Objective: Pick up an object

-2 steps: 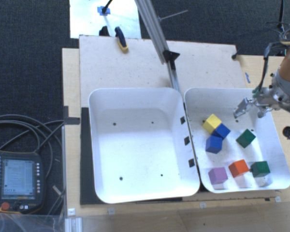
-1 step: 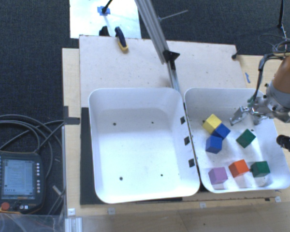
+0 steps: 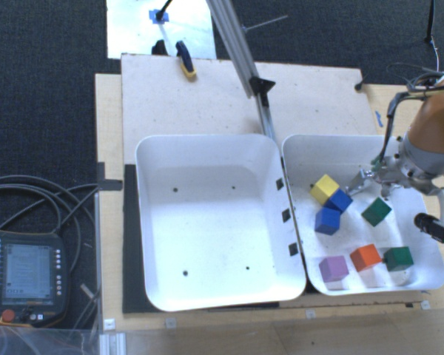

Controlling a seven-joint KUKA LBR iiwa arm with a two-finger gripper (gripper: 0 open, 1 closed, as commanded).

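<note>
seven small coloured cubes lie in the right shallow white plastic bin [image 3: 303, 198]: a yellow cube [image 3: 325, 188] touching a blue cube [image 3: 341, 200], a second blue cube [image 3: 327, 220] just below them, a dark green cube [image 3: 376, 211] to their right, and a purple cube [image 3: 334, 268], an orange cube [image 3: 366, 257] and another green cube [image 3: 399, 258] in a row near the front wall. the metal two-finger gripper [image 3: 371, 174] of the grey and orange arm [image 3: 431, 135] hangs over the back part of this bin, near the yellow and blue cubes, and i cannot tell how its tool stands or if it has hold of something. the left white bin [image 3: 207, 148] stands just beside, and a grey teach pendant [image 3: 26, 276] with black cables [image 3: 44, 198] lies on the dark floor at the left.
</note>
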